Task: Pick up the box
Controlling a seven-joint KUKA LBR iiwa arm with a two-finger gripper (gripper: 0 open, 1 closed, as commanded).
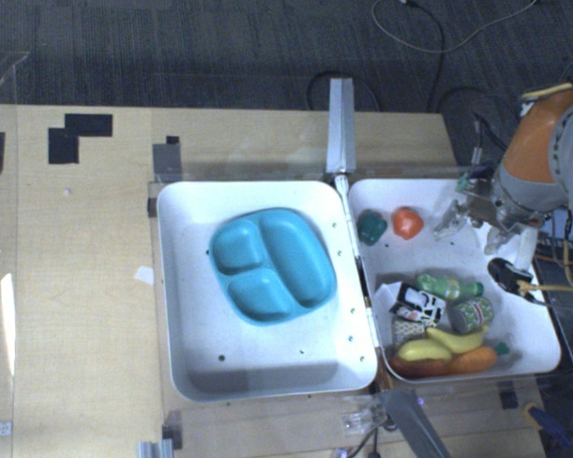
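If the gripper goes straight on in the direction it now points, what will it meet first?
Probably bare white floor of the right bin. The gripper seems to point down-left, toward the round orange-red object; depth is unclear.

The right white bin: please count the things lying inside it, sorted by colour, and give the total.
Green: 4 (dark green round item, green bottle, green-patterned can, small green piece)
Orange or red: 2 (orange-red round item, orange carrot)
Yellow: 1 (yellow banana)
Black and white: 1 (black-and-white box)
Total: 8
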